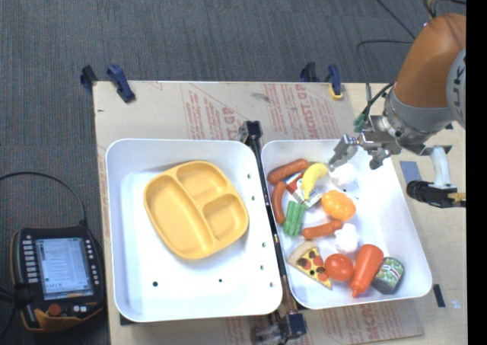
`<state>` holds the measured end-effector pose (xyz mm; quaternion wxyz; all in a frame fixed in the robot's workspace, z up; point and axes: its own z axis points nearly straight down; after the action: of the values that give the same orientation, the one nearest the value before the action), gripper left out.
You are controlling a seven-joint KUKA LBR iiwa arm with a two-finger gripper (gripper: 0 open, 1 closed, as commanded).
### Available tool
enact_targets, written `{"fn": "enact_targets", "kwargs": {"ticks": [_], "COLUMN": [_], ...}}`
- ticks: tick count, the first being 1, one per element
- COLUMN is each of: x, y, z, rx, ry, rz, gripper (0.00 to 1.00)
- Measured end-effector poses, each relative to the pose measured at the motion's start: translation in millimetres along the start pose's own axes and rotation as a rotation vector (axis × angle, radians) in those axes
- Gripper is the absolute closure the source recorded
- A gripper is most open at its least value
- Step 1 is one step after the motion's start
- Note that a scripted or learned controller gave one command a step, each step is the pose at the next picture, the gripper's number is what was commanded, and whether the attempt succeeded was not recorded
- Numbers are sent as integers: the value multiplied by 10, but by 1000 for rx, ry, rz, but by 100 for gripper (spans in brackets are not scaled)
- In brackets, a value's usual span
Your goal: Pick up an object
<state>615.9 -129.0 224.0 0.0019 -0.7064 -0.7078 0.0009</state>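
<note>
Here, the gripper [351, 151] is hovering over the right bin [407, 225], fingers spread apart and gripping nothing, just beside the banana [313, 178] lying among toy foods

The right white bin [407, 218] is crowded down its left and middle: red sausages [287, 170], a yellow banana [313, 177], green beans [294, 216], an orange fruit [338, 205], a pizza slice [312, 263], a tomato [338, 267], a carrot [366, 268] lie close together, many touching. Bare floor runs along its right side. In the left bin [122, 183], a yellow divided plate [196, 208] takes the middle; open floor rings it, widest at the front.
</note>
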Motion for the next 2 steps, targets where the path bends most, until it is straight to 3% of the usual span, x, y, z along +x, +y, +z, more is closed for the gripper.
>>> {"fn": "enact_targets", "kwargs": {"ticks": [1, 2], "x": [114, 120], "y": [265, 272], "z": [1254, 1156], "rx": [-1, 0], "ry": [0, 2], "rz": [1, 0], "gripper": [0, 100]}}
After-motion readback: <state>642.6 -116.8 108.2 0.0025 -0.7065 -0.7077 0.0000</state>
